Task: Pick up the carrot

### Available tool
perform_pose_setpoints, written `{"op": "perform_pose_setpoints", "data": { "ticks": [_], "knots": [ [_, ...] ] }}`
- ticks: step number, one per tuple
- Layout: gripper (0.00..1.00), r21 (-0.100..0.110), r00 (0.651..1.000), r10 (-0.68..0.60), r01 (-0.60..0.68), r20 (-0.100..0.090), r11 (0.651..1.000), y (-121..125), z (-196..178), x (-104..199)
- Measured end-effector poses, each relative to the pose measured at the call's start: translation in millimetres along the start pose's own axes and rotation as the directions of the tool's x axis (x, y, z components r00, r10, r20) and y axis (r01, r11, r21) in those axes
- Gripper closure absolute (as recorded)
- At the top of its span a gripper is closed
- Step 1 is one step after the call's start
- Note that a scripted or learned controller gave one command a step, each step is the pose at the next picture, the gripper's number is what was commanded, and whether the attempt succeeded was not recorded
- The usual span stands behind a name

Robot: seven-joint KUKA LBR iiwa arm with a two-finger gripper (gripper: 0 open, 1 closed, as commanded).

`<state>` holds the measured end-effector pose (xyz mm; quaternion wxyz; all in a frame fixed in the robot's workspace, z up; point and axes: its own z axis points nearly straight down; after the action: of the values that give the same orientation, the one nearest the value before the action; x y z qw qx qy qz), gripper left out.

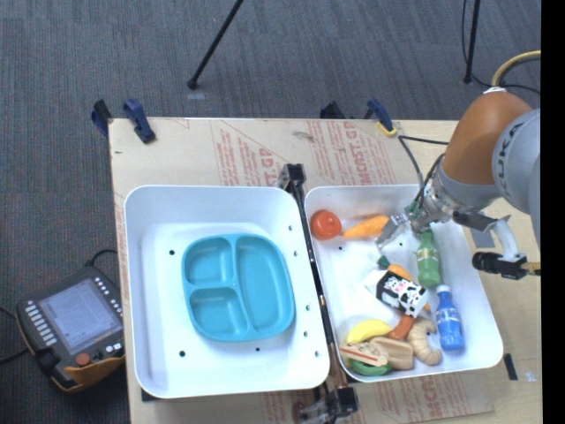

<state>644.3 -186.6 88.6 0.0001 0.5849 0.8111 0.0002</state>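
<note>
Camera view: arm [494, 153] enters from the right, wrist tipped down over the upper part of the right bin [477, 276]. Gripper [404, 226] sits low near the bin's back wall, just right of the carrot [366, 228]. Can't tell whether the tool is released or clenched, it's too small and foreshortened here; nothing visibly grasped. Carrot lies on the bin floor at upper left of the right bin, roughly horizontal, its left end next to an orange-red round fruit [325, 224] in the bin's corner. Carrot's right end is close to the gripper; contact can't be resolved. Just below the gripper: green bottle [428, 261] lying lengthwise, blue bottle [448, 321] further toward the front. Mid-bin: black-and-white carton [399, 292]. Front of the bin: yellow banana [368, 330], sandwich-like item [381, 352] and other small toy food in a cluster. Left bin [146, 237] holds a teal divided tray [237, 286], three compartments. Teach pendant [71, 325] on the floor to the left of the bench.
</note>
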Motion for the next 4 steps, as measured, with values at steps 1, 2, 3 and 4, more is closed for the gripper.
{"op": "perform_pose_setpoints", "data": {
  "ticks": [1,2,3,4],
  "knots": [
    [0.0,0.003,0.959,0.282,-0.282,-0.002,0.959,18.9,-15.9,65.9],
    [0.0,0.001,0.981,0.191,-0.191,0.0,0.981,5.6,0.6,24.8],
    [0.0,0.005,0.918,0.396,-0.396,-0.001,0.918,28.7,1.2,88.6],
    [0.0,0.003,0.777,0.629,-0.629,0.0,0.777,18.9,0.7,58.4]
  ]
}}
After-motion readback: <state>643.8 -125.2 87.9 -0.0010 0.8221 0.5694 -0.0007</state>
